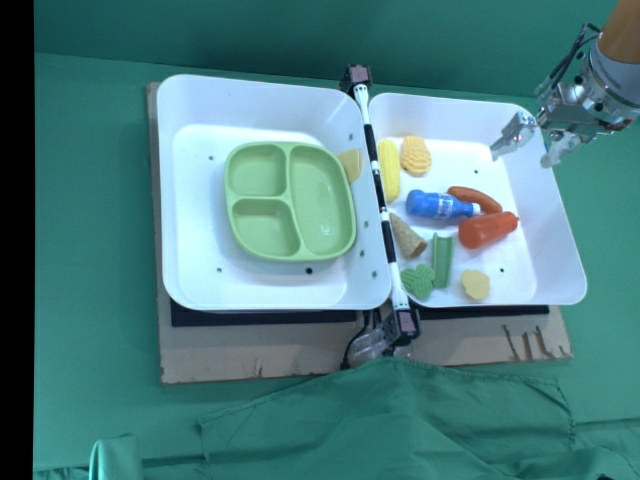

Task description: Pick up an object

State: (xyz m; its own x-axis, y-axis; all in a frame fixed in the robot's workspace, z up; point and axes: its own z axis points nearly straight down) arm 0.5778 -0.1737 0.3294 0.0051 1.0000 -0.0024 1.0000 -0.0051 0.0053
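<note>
Toys in right bin; gripper spread wide, holding nothing.

Blue bottle [437, 205] lies mid right bin [560, 268], sausage [476, 198] and red pepper [488, 229] just right of it. Gripper [531, 140] hangs over the bin's far right rim, touching nothing. Bare floor along the right wall. Left bin [190, 268] holds a green tray [290, 200].

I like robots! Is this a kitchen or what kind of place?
Probably a robot test bench, not a kitchen: a pincer hangs open over a white bin of toy food, beside a bin with a green divided plate, all on green cloth.
</note>
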